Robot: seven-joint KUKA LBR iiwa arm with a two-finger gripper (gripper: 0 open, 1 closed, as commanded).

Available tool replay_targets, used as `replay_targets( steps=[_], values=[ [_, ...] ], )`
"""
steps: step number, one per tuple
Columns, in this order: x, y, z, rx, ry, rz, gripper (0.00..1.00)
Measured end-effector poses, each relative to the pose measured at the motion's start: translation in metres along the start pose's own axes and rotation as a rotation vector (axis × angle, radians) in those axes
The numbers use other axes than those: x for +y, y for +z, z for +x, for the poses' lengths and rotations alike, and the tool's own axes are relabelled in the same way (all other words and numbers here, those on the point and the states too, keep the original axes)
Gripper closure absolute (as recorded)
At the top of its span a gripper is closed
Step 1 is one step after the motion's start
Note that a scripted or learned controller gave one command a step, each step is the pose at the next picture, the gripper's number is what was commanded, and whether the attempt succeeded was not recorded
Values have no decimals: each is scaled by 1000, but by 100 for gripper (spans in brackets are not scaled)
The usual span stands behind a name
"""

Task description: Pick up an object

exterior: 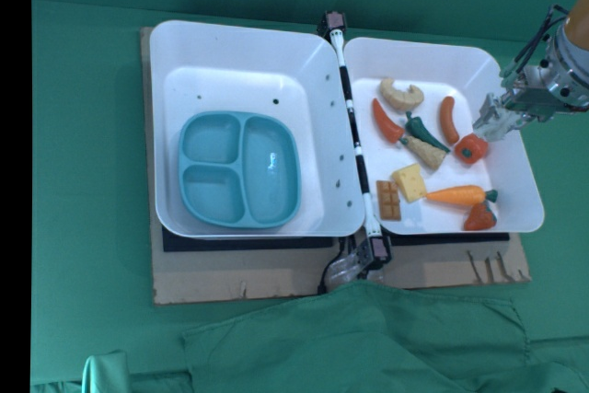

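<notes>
Cloth [368, 340]: draped over bench front edge.
Strawberry [479, 217]: right bin [515, 198], front right corner.
Carrot [457, 195]: just behind strawberry.
Tomato [471, 148]: right bin's right side, beside gripper.
Gripper [490, 126]: above tomato; opening and hold cannot be told.
Plate [239, 168]: left bin [230, 46].

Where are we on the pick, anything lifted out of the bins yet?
Nothing looks picked: the toy foods all lie in the right bin, and the teal divided plate sits in the left bin. In hand: the claw hangs low beside the small red tomato. Left: grasp and lift.
</notes>
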State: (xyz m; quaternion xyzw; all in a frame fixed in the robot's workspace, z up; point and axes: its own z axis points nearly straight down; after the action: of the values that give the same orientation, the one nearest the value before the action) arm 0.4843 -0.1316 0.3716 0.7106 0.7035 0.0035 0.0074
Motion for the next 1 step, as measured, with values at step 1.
replay_targets(
  steps=[1],
  values=[
    [3, -46, 9, 3, -9, 6, 100]
  ],
)
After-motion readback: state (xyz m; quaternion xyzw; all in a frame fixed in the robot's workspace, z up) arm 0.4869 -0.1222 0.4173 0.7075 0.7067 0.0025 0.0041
